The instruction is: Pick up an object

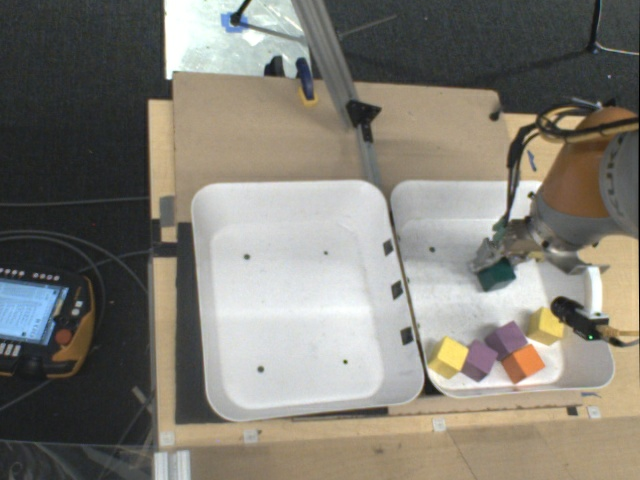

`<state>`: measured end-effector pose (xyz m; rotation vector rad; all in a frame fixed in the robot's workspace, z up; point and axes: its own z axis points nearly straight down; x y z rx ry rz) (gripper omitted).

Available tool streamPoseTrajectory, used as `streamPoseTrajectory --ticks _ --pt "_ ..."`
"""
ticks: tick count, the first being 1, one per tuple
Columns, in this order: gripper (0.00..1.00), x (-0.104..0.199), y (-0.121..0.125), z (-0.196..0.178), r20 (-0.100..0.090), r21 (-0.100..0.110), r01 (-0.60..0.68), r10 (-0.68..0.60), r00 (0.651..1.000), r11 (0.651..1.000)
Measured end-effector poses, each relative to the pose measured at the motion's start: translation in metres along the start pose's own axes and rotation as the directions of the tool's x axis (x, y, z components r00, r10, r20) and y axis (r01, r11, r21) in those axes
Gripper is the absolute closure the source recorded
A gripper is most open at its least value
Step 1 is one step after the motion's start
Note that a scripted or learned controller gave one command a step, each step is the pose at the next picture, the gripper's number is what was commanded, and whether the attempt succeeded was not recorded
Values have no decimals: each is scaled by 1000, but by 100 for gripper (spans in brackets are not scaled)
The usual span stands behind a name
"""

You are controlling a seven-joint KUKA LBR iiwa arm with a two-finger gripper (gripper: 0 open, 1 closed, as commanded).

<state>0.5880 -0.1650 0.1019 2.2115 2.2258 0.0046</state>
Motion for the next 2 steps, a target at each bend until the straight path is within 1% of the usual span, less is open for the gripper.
streamPoseTrajectory --ticks 1,2 --pt "100 97 21 -93 -3 -5 8 -8 1000 1000" --pt "100 180 57 -89 -4 0 8 -8 1000 1000"
